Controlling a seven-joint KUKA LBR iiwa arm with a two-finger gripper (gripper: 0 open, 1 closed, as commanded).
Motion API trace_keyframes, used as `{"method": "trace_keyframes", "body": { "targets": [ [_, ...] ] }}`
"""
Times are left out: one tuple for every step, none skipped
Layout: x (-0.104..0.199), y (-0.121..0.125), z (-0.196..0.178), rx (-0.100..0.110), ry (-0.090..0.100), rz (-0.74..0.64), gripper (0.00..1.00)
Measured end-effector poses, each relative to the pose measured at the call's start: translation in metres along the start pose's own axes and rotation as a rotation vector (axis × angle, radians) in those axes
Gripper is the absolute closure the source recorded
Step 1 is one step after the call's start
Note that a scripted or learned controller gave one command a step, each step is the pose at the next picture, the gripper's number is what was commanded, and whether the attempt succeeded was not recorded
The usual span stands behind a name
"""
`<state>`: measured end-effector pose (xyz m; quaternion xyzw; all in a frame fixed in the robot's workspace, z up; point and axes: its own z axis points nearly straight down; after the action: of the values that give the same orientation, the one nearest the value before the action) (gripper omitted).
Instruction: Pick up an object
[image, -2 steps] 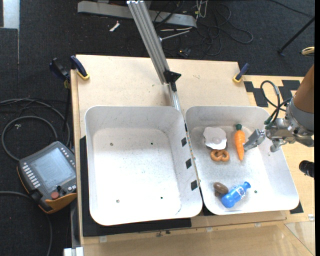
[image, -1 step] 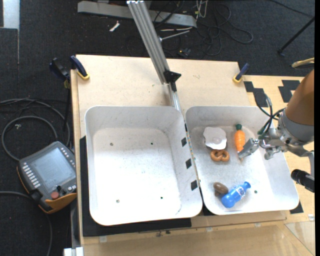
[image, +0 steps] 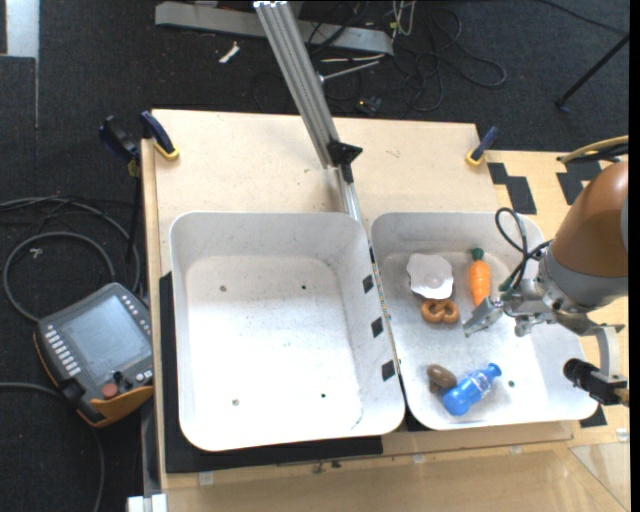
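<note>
The right bin (image: 530, 395) holds several small things: an orange carrot (image: 480, 280) with a green top, a white shell-like piece (image: 430, 273), a brown pretzel (image: 439, 312), a dark brown lump (image: 440, 377) and a blue bottle (image: 469, 390). My gripper (image: 483, 316) hangs low over the bin's right half, just right of the pretzel and below the carrot. Its fingers (image: 478, 320) point left with nothing visible between them.
The left bin (image: 200, 250) sits beside the right one, with a black-marked divider edge between them. A metal pole (image: 305, 85) slants up from the bins' back junction. A teach pendant (image: 95, 350) lies off the bench at left. Clamps sit on the bench's back corners.
</note>
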<state>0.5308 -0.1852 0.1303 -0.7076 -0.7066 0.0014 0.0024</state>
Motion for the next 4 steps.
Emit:
{"method": "trace_keyframes", "body": {
  "targets": [
    [0.000,0.002,-0.013,-0.007,-0.002,-0.001,1.00],
    [0.001,0.011,-0.073,-0.012,-0.004,-0.005,1.00],
    [0.001,0.012,-0.127,-0.012,-0.004,-0.005,1.00],
    [0.051,0.034,-0.133,-0.008,-0.001,-0.010,1.00]
  ]
}}
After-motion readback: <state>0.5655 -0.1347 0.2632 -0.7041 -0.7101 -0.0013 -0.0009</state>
